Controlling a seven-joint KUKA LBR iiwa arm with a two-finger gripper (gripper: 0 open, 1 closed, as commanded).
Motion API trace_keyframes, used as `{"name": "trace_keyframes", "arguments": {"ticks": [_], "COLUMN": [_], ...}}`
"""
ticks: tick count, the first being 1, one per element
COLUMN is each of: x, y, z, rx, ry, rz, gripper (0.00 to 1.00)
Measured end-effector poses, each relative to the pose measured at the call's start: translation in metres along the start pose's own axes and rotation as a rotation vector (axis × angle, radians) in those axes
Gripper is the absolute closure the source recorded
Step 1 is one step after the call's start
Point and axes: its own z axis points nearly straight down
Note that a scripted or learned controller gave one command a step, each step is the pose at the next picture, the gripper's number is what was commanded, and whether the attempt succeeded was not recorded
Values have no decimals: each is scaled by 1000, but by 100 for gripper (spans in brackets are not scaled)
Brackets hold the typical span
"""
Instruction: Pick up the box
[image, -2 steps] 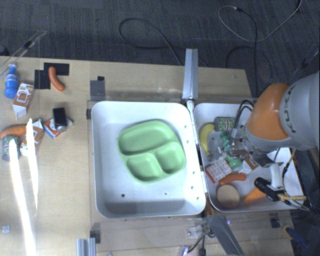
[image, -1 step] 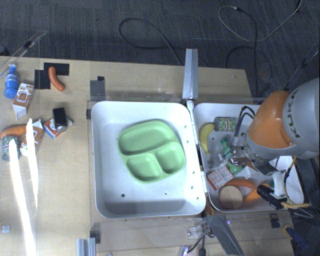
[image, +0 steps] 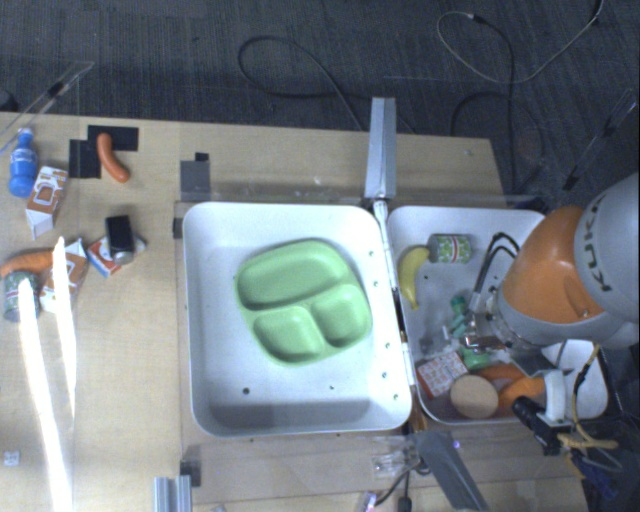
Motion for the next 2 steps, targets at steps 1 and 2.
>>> {"name": "trace_keyframes", "arguments": {"ticks": [1,2], "x": [2,4], "y": [34,18], "z": [2,-16], "rx": [8,16], "ry": [1,2], "rz": [1,73], "gripper": [0,0]}}
